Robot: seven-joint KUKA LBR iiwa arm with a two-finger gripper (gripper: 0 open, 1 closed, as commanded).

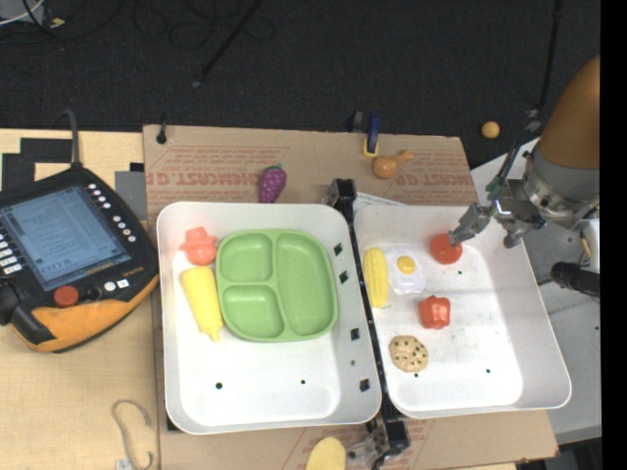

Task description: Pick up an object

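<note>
Reaching in from the right, the gripper (468, 228) hangs over the right bin (509, 360) with a finger tip touching or just above a red tomato (446, 251); whether its fingers are spread or pinching cannot be told. Cardboard (216, 169) under the bins bears reversed red lettering too unclear to read. That right bin holds five toys: the tomato, one corn cob (375, 276), one fried egg (406, 268), one red pepper (434, 311) and one cookie (409, 353), while the left bin (255, 385) holds one green divided plate (275, 286), one yellow corn (202, 301) and one pink toy (198, 246).
</note>
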